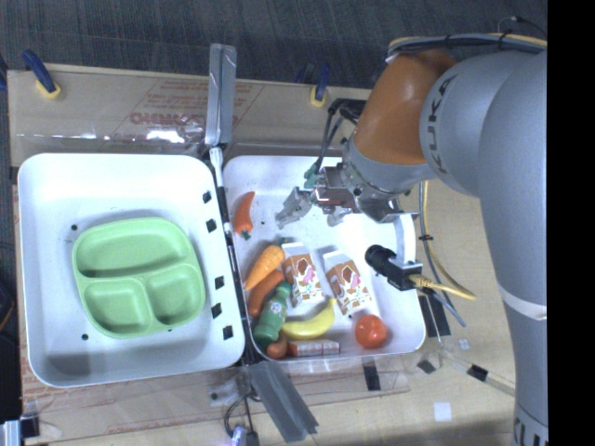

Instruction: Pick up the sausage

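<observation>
sausage (265,292) lying in the right bin (409,333)
it is sitting by the bin's left wall beside a carrot (263,264); the gripper (299,203) is hovering open above, holding nothing.

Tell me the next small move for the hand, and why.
Probably move the hand down the view toward the sausage. The sausage looks to lie right beside the carrot, while the hand hangs further up the view, apart from both.

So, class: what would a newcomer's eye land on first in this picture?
The big grey arm with its orange band reaching in from the right over the right bin. Next, the heap of toy food along that bin's near side, then the green divided plate alone in the left bin.
</observation>
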Robot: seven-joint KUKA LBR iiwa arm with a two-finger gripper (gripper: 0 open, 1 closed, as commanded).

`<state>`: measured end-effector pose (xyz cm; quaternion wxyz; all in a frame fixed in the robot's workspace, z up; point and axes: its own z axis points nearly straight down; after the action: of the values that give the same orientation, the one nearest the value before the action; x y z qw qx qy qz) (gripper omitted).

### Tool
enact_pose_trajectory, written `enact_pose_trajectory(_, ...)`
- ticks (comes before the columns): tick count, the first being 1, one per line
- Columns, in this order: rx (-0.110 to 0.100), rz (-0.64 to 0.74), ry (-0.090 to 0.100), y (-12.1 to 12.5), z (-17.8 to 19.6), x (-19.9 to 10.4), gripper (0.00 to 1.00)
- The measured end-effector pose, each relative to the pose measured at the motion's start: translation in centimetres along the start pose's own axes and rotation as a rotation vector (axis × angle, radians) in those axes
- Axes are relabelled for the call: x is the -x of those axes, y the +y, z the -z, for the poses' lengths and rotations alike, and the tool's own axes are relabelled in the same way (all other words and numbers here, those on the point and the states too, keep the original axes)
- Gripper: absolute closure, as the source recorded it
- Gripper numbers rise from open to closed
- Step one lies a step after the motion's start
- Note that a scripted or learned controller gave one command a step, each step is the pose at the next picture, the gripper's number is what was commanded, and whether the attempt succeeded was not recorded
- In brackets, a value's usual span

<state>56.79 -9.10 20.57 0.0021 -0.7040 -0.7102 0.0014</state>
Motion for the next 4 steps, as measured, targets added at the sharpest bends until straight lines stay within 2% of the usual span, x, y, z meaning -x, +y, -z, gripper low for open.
enact_pose_trajectory(1, 0.001, 0.086, -0.001, 8.9, -10.2, 1.5, 0.00)
enact_pose_trajectory(2, -0.002, -0.075, 0.000, 6.6, -11.5, 0.5, 0.00)
enact_pose_trajectory(3, 0.005, 0.040, -0.003, 9.0, -11.2, 0.4, 0.00)
enact_pose_trajectory(4, 0.003, 0.050, -0.001, 7.2, -1.3, -3.9, 0.00)
